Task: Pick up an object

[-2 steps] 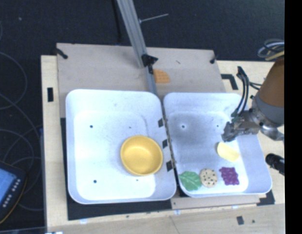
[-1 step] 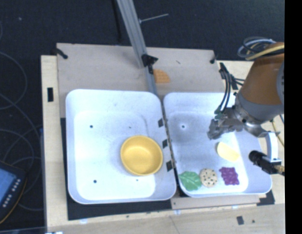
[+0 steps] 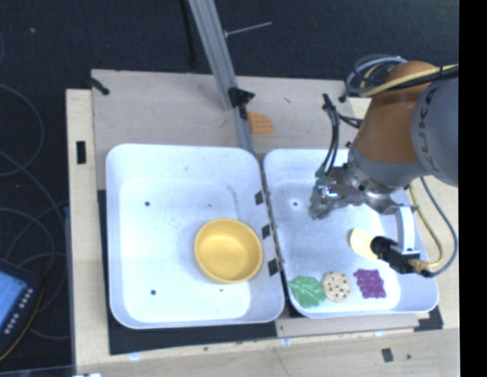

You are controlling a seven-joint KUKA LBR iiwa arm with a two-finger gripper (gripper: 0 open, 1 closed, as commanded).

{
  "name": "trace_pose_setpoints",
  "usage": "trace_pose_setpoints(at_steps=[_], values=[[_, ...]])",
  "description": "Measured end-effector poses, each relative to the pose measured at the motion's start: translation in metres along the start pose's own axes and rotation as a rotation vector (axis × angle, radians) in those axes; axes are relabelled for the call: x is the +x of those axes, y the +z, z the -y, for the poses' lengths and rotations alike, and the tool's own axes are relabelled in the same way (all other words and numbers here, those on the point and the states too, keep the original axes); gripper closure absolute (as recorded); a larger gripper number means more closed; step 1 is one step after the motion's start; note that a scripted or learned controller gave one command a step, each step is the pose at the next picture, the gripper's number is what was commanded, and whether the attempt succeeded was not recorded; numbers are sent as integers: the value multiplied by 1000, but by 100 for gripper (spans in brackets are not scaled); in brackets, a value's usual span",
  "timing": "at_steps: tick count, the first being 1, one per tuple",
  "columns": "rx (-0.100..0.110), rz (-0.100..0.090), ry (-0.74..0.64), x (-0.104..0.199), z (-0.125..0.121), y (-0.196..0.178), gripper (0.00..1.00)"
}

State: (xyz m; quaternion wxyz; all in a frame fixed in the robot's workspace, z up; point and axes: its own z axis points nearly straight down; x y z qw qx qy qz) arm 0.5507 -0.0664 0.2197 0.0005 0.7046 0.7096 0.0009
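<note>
Here, the arm's gripper (image 3: 322,203) hovers over the right bin (image 3: 294,171), jaws' state unclear, nothing visibly held; green leaf (image 3: 307,290), cookie (image 3: 335,286), purple piece (image 3: 371,283) lie near its front edge. Pick not yet done.

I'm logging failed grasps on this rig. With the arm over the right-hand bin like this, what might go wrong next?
The gripper hangs over bare floor of the right bin, so closing here would likely catch nothing. The green piece, cookie and purple piece lie flat and close along the near wall, where fingers may hit the rim or nudge a neighbour.
</note>
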Motion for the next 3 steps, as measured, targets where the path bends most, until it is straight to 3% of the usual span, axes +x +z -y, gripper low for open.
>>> trace_pose_setpoints(at_steps=[2, 3], values=[[1, -1, -1, 96, -26, 3, 100], [-1, -2, -1, 140, -37, -25, 100]])
